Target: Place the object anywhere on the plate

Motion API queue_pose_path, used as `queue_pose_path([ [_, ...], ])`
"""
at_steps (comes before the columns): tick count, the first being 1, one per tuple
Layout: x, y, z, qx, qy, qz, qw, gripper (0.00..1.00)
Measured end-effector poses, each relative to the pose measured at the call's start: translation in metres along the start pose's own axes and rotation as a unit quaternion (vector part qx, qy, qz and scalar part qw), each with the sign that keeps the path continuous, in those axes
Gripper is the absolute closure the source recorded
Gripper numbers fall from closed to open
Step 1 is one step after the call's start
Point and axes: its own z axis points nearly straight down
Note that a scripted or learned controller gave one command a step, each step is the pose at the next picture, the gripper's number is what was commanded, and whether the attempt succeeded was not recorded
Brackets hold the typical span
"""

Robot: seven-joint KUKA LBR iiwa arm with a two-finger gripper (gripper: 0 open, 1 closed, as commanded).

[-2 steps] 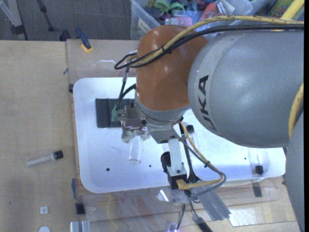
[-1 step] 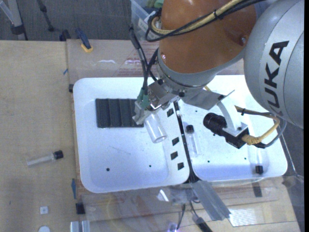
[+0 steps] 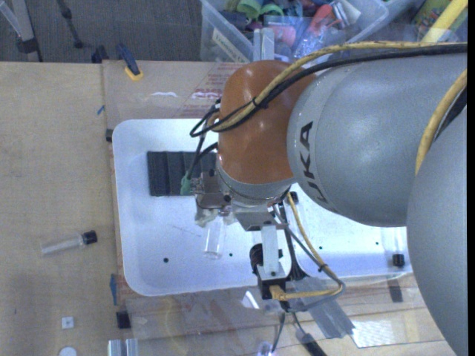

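Under the wrist, near bin centre: a small clear tube-like object (image 3: pixel 214 242) hangs or stands just below the pincer, tilted slightly, its lower end close to the bin floor; whether it touches the floor cannot be told.
Object identity: translucent and pale, too faint against the white to name with confidence; judged to be the task's thing.
Pincer: the pincer (image 3: pixel 211 225) points down from the metal wrist block; its tips are hidden among brackets and the clear piece, so I cannot tell whether it is open, closed, or gripping.
Plate: a dark, flat, ridged rectangle (image 3: pixel 171 173) lies at about 10 o'clock from the object, partly covered by the wrist on its 3 o'clock side; judged to be the plate.
Relation: object and plate are near but apart, with bare white floor between them.
Bin: the white bin (image 3: pixel 133 221) carries both; small dark specks dot its floor toward 6 o'clock.
Arm: the grey arm with its orange band (image 3: pixel 256 124) covers the bin's 3 o'clock half, with yellow and black cables looping over it.
Desk: at 9 o'clock on the wooden desk (image 3: pixel 52 124) lies a small clear syringe-like item with a black cap (image 3: pixel 68 242).
Far edge: at 12 o'clock sits a clear tub of coloured toys (image 3: pixel 289 10).
Progress: placing not yet done; the object is off the plate, so carrying it toward 10 o'clock and releasing is left.
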Motion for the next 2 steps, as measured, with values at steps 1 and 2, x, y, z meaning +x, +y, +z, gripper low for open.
queue_pose_path([
  [1, 0.000, 0.000, 0.000, 0.000, 0.000, 0.000, 1.0000, 0.00],
  [2, 0.006, 0.000, 0.114, 0.000, 0.000, 0.172, 0.9851, 0.00],
])
